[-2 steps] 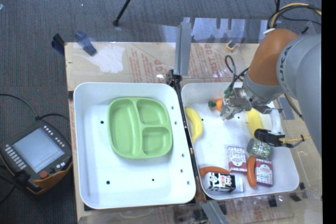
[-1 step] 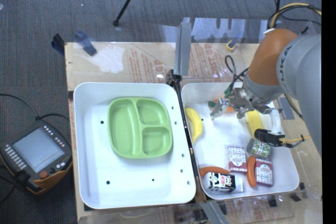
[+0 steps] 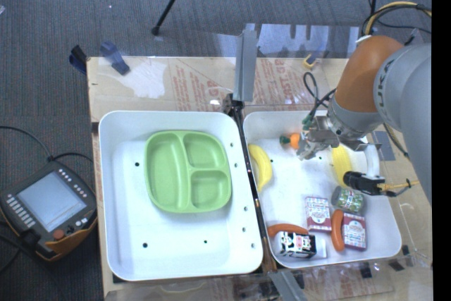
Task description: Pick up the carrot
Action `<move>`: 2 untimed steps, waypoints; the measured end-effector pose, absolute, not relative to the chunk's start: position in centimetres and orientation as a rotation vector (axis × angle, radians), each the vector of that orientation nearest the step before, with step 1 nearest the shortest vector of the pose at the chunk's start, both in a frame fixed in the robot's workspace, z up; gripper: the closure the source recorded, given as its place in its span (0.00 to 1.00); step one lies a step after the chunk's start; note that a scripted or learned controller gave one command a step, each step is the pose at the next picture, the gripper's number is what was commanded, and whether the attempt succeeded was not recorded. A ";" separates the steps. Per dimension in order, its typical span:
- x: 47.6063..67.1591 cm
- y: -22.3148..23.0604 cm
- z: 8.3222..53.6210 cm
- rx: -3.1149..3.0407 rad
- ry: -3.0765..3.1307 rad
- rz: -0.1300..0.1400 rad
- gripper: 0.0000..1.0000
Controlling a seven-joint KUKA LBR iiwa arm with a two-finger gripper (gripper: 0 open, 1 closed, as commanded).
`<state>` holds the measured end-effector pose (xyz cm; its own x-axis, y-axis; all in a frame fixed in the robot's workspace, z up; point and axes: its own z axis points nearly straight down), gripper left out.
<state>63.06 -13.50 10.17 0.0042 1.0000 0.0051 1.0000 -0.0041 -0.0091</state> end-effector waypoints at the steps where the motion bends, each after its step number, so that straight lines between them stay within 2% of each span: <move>1: 63.1 -13.5 10.2 -2.219 -2.210 0.004 0.00; 2: 63.1 -13.5 10.9 -2.217 -2.207 0.005 1.00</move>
<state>63.06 -13.53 10.89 0.0047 1.0000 0.0074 0.9999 -0.0046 -0.0120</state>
